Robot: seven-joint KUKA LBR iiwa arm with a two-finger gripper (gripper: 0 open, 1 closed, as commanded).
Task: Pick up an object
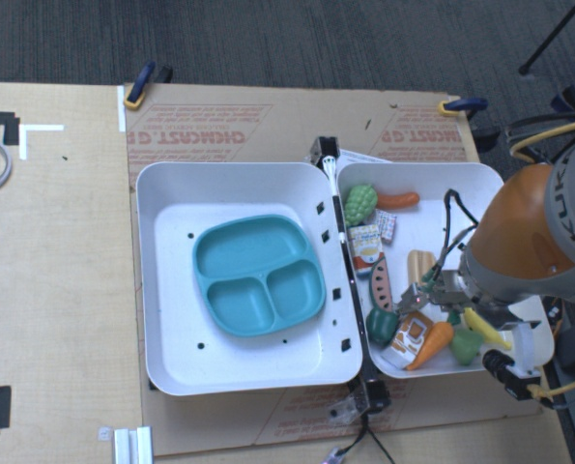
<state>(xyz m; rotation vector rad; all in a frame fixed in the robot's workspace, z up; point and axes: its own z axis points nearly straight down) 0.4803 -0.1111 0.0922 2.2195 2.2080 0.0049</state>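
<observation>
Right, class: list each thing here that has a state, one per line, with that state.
Teal divided plate: flat in left bin, compartments bare.
Hot dog: lying in right bin.
Carrot: lying tilted near the front.
Hand: low over the toys, grip unclear.

The grey arm [524, 235] reaches in from the right, its gripper [415, 301] pointing left and low.

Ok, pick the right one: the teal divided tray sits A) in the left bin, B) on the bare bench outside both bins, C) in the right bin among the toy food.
A: the teal divided tray lies on the floor of the left bin, while the toy food such as the carrot is in the right bin.
</observation>
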